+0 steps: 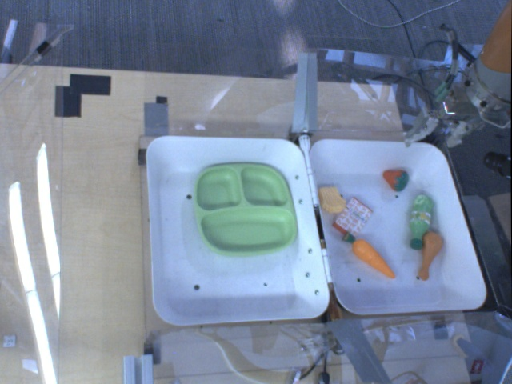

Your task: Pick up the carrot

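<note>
Pale wood desk (88, 214), dark carpet beyond its far edge, two white bins side by side. Left bin (172, 294) carrying a green divided plate (244, 208). Right bin (460, 290) crowded with toy food. End effector (436, 126) parked past the right bin's far right corner, tangled in cables; finger spread impossible to tell from up here. Nothing seen in its grip.

Carrot (374, 259) lying flat in the right bin, toward the near edge and nearer the divider than the outer wall. Orange, tapered, green stub at the thick end, tip aimed at the bin's near right corner. Thick end just beside a checkered red-and-white block (354, 215); a brown drumstick (430, 253) and a green bottle-like piece (421, 218) off toward the outer wall, apart from the carrot.

Step in hand, by the look of it: the approach, not yet begun. Best done by swinging across the bin, lining the fingers across the carrot's narrow width, not along its length. Aim for mid-body, clear of the block at the stub end. Descend straight, low to the bin floor, close gently; smooth tapered plastic likely to squirt out sideways under a grip near the tip.
</note>
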Available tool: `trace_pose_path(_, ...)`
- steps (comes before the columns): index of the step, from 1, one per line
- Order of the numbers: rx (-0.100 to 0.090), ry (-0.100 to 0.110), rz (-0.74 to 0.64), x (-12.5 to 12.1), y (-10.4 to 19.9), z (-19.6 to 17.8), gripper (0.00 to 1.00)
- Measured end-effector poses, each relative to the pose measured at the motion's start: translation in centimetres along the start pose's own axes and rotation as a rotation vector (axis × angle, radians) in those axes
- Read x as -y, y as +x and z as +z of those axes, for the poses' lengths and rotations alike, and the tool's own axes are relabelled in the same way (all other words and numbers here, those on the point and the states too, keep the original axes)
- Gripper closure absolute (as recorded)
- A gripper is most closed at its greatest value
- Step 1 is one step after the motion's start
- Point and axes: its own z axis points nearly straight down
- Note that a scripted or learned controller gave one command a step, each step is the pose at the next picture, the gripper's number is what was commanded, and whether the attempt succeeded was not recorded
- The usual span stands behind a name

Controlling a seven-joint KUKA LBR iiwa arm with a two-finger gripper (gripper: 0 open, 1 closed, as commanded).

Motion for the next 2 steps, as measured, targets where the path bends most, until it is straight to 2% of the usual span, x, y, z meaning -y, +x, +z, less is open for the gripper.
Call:
trace_pose_path(1, -0.001, 0.001, -0.29, 4.9, 6.7, 11.9, 0.0)
trace_pose_path(2, 0.004, -0.024, -0.22, 14.3, 8.7, 15.1, 0.0)
